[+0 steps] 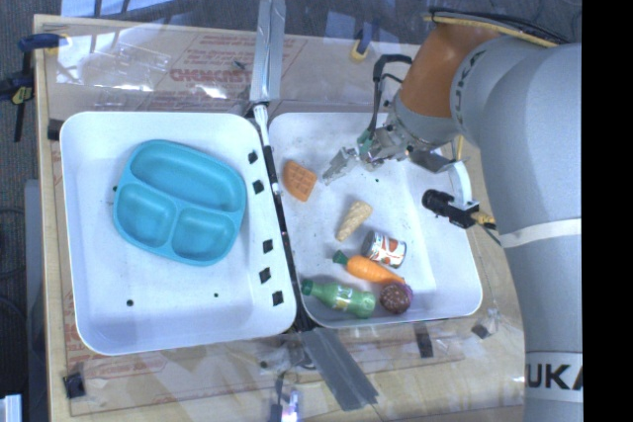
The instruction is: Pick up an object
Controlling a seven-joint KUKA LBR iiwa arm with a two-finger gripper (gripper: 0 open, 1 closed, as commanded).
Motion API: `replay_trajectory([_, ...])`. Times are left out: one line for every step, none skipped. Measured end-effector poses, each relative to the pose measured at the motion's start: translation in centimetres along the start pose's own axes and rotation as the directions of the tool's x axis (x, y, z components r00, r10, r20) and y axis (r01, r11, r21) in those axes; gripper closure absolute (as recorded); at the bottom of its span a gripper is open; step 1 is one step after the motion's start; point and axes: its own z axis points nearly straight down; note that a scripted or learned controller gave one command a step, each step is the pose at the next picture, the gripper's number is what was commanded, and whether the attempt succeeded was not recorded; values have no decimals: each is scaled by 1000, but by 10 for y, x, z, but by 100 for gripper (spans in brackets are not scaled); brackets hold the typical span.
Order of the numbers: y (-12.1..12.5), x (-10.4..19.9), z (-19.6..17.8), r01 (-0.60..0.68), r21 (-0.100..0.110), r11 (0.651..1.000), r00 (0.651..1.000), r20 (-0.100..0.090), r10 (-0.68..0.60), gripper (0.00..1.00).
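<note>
My gripper [338, 165] hangs in the upper middle of the right bin [435, 257], pointing left and down. Its fingers look open with nothing between them. An orange waffle-like piece [300, 180] lies just left of the fingertips, apart from them. Below it lies a pale corn cob [353, 219]. Further toward the front sit a small can [386, 250], a carrot [374, 269], a green bottle [341, 296] on its side and a dark red ball [396, 298].
The left bin [89, 292] holds a blue divided plate [180, 201]. A ridge with black clips [269, 232] separates the two bins. The grey arm [514, 114] covers the right bin's far right side.
</note>
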Motion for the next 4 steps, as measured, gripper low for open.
replay_trajectory([-66,14,0,76,-1,997,997,1,-76,0])
replay_trajectory([-138,32,-2,48,-1,999,999,1,-48,0])
replay_trajectory([-137,31,-11,54,-3,999,999,4,-54,100])
replay_trajectory([-112,84,-153,152,-5,988,988,4,-152,100])
